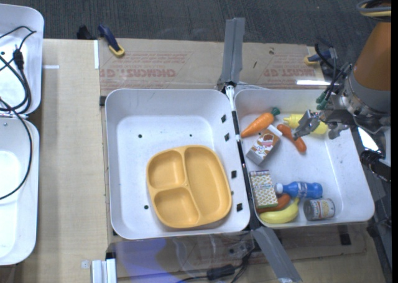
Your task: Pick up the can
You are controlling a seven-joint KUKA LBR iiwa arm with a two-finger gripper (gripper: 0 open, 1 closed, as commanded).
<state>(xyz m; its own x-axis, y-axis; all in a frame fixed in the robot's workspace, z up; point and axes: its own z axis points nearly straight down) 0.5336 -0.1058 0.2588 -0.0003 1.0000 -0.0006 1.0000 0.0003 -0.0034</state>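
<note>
A: In the camera view, where did the can (319, 209) sit?

B: At about five o'clock in the right bin (348, 170), lying on its side near the front wall, just below the blue bottle (300, 189) and to the right of the banana (280, 214).

A: And the end effector (306, 125)?

B: Up at one o'clock in that same bin, well apart from the can, hovering among the carrots (257, 124) and a yellow toy (314, 121). Its dark fingers looked slightly parted, with nothing clearly between them, though the clutter behind made that hard to read.

A: So the step in hand was the approach?

B: I'd judge so. It needed to travel toward six o'clock, clearing the bottle on the way, then drop over the can's middle.

A: Any advice on the grasp?

B: Since the can lay flat, the fingers should straddle its rounded body across the short width, not along its length. The bin wall was close, so the outer finger needed room. The left bin (124, 151) with the yellow tray (186, 186) played no part.
</note>
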